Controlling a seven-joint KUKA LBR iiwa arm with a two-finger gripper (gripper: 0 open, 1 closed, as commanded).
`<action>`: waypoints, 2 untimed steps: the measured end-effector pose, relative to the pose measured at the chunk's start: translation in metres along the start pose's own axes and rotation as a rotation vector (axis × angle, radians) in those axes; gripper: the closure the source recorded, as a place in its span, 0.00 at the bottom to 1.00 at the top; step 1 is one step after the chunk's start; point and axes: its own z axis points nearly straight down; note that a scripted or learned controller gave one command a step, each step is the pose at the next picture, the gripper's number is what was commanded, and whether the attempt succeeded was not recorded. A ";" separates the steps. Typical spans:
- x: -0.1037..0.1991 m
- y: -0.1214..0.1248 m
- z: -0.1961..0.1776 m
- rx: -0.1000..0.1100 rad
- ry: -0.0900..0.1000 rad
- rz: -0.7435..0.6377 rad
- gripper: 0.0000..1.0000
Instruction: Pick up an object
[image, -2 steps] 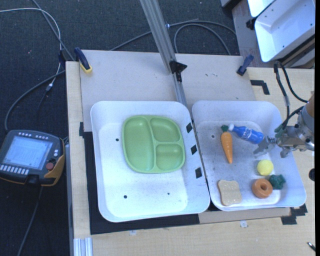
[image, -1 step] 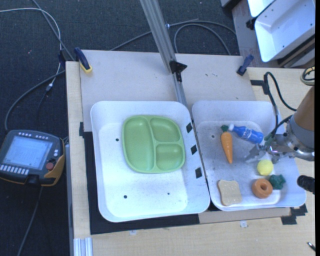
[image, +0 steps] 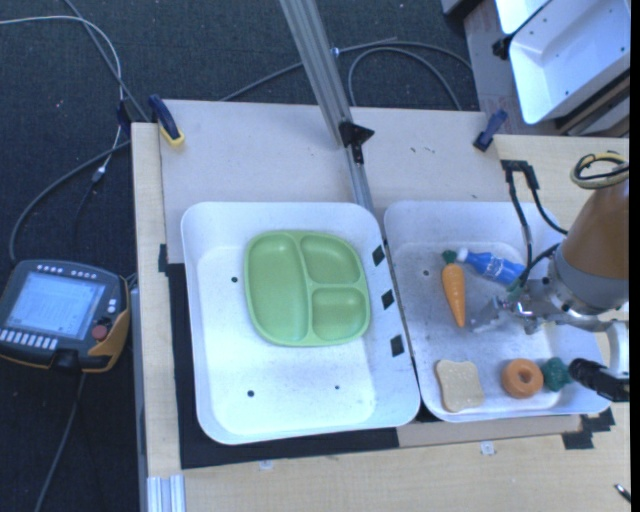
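Tool (image: 492, 318), finger state indiscernible, sits low just right of the orange plastic toy carrot (image: 454, 290); carrot looks light, rigid, slick, so grip across its thicker mid-body.

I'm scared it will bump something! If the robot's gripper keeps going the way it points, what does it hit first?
Probably the carrot. The gripper points left across the right bin, and the carrot lies closest that way. Its height is hard to judge, so it might pass above.
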 end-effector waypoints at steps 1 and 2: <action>-0.001 0.000 -0.013 -0.004 -0.002 0.001 1.00; 0.005 -0.001 -0.075 -0.009 -0.004 -0.001 1.00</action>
